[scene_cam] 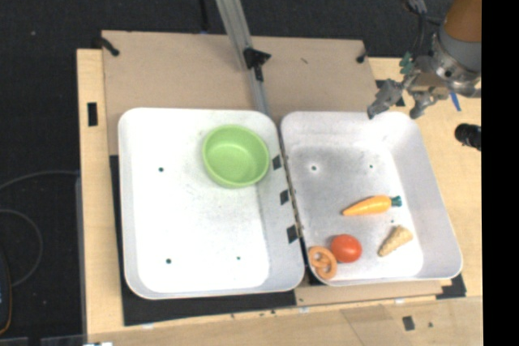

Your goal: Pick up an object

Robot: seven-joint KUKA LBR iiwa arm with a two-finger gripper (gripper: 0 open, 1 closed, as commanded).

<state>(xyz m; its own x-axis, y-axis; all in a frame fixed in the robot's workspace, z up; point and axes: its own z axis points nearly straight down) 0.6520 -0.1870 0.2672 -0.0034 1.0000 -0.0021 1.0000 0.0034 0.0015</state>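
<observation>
Reached in from the right with the grey arm (461, 20), orange band above the wrist, wrist angled down and leftward toward the far right corner of the right bin (324, 143). Hung the gripper (401, 101) over that corner's rim, its two dark fingers spread apart, one at the left (381, 103) and one at the right (421, 104), with nothing between them. Stood well apart from everything lying in the right bin. Lay inside that bin, toward its near right part: a carrot (370, 206) on its side with the green tip pointing right, a tan wedge (395, 241) just nearer than the carrot, a red tomato (346, 248) left of the wedge, and a brown pretzel-like ring (322, 262) touching the tomato at the bin's near left corner. Sat left of the right bin: the left bin (162, 255) on the desk (96, 312), with a green bowl (235, 156) upright in its far right part
</observation>
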